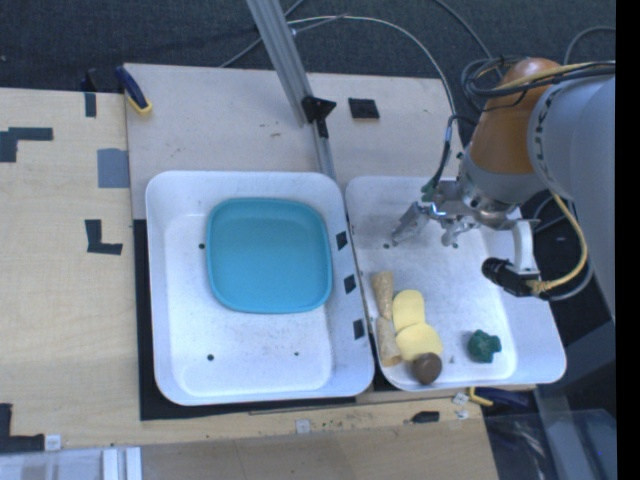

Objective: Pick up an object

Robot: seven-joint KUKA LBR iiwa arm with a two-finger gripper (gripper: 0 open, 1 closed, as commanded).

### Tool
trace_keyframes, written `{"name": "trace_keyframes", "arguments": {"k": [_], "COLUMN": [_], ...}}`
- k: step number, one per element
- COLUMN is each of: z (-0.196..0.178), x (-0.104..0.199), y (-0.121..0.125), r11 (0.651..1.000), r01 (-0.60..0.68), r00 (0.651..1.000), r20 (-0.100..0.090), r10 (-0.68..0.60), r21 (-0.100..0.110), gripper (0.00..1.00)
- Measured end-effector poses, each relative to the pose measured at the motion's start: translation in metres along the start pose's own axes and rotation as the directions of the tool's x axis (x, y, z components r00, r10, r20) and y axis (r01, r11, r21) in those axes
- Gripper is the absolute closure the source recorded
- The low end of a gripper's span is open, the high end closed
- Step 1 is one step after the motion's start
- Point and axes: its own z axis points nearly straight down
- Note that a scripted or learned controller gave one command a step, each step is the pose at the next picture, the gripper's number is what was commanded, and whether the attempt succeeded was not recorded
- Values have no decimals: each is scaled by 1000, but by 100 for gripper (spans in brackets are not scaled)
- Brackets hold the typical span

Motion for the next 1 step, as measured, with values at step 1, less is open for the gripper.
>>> {"name": "trace_keyframes", "arguments": {"k": [1], "z": [53], "x": [1], "y": [-1], "r11": [1000], "r01": [0], "r00": [1000], "r20": [0], "r10": [0], "r21": [-1], "gripper": [0]}}
